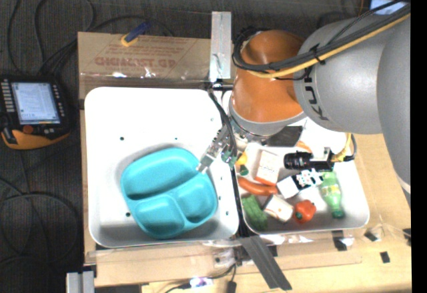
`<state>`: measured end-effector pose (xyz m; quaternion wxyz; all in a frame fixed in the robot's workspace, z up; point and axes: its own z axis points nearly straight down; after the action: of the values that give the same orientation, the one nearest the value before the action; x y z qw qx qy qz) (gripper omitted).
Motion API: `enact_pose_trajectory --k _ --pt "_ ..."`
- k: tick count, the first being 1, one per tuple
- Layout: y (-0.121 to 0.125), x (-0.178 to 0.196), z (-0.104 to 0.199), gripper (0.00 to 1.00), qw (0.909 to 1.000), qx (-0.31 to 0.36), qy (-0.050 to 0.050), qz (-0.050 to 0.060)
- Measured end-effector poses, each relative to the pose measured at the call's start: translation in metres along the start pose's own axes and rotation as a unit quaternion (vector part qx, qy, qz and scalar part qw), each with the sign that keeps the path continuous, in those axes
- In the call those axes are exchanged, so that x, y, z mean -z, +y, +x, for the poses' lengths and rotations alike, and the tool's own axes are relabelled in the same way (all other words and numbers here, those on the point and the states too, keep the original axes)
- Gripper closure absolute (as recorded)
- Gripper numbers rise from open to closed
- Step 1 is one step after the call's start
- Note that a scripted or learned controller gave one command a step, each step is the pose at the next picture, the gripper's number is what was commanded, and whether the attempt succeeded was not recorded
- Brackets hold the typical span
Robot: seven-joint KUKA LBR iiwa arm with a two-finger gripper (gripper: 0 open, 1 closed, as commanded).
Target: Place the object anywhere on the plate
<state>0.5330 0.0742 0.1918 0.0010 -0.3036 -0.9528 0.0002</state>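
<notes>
The grey arm (353, 71) comes in from the right, orange band (267, 81) over the divider between the bins. Gripper (215, 151) points down-left, tip right at the blue divided plate's (167, 191) upper right rim; can't tell its grip state. Toy carrot (257, 186) sits in the right bin (357, 215) clutter.

Even, fairly bright overhead light is cast across the scene. The two white bins (100, 151) are rendered nearly blown out, with little surface detail. A soft shadow is thrown beneath the blue plate (167, 191). A broad pale sheen is seen on the grey arm (360, 78). The dark floor is left dim. Slight softness and graininess are seen throughout.
</notes>
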Motion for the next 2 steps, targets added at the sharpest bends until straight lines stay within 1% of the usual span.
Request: enact_pose_trajectory --k 1,2 --pt "0.054 0.071 -0.06 1.0 0.9999 -0.013 -0.001 -0.001" --pt "0.048 0.002 0.038 1.0 1.0 -0.003 0.001 0.001"
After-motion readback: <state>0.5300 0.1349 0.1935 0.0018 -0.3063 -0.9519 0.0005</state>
